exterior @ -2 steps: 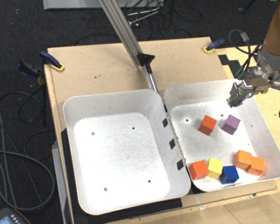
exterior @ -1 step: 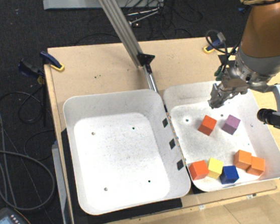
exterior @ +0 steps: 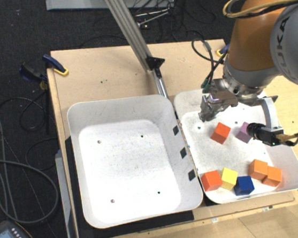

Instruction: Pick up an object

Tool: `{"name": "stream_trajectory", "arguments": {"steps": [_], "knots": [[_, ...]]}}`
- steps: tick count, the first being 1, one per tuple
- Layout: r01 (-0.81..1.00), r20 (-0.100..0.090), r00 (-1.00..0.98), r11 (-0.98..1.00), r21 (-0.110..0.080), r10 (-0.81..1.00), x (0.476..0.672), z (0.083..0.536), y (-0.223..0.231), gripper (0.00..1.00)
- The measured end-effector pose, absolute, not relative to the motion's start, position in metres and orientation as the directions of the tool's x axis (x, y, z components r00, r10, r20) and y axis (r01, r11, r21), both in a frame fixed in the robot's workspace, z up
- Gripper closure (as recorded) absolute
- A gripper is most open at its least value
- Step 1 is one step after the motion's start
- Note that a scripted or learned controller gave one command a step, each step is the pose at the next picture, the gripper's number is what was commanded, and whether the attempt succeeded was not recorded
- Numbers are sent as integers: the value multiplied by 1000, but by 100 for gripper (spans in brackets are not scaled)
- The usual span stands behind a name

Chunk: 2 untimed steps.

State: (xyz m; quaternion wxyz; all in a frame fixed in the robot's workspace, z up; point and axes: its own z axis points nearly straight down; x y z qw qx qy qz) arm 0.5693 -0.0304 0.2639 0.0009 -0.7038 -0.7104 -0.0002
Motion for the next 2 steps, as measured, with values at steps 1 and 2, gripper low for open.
{"name": "stream_trajectory", "arguments": {"steps": [1,2], "knots": [[1000,2,-10,10,-1,1000,567,259,33,100],[1000,1,-8,8,-3,1000,557,244,79,100]]}}
